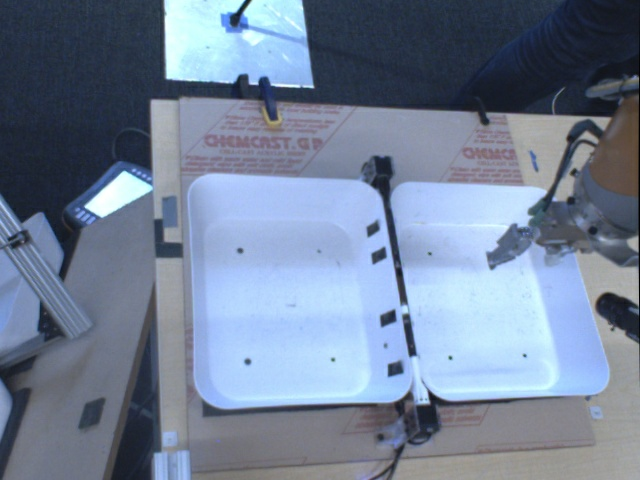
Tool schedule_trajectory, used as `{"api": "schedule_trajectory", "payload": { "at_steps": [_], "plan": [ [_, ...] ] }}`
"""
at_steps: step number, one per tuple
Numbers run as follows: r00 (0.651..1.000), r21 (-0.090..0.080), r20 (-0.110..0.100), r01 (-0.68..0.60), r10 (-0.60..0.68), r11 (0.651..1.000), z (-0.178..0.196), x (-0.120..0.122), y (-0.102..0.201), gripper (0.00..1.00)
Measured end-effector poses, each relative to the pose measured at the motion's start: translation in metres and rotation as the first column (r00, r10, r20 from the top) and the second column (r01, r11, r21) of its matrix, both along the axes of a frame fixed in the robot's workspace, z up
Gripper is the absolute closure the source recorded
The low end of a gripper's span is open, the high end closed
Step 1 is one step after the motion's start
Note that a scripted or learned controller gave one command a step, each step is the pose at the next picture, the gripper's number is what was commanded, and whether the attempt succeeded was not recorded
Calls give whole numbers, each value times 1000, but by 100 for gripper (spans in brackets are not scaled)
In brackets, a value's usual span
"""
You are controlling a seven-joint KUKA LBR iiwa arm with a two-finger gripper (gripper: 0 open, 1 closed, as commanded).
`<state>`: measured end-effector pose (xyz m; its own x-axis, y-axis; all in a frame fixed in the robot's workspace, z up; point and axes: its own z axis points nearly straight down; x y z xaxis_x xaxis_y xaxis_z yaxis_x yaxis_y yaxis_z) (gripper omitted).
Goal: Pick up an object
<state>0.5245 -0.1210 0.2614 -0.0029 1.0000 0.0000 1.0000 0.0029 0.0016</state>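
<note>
Camera view looks down on two white bins on the bench [330, 128]. The arm [615, 183] comes in from the right. Its pincer [505, 248] hangs over the right bin [570, 368], near the bin's top right part. I cannot tell if the pincer is apart or together, and I see nothing held in it. I cannot see any object to pick up; the right bin and the left bin [210, 298] show just small dark dots on their floors. To do this step well, I think the arm should first find a real thing, go straight down over its middle, and close slowly.
</note>
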Motion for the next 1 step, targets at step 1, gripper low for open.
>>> {"api": "schedule_trajectory", "payload": {
  "at_steps": [1],
  "plan": [
    [1000, 0, 3, -2, 2, 1000, 11, 1, 0, 100]
  ]
}}
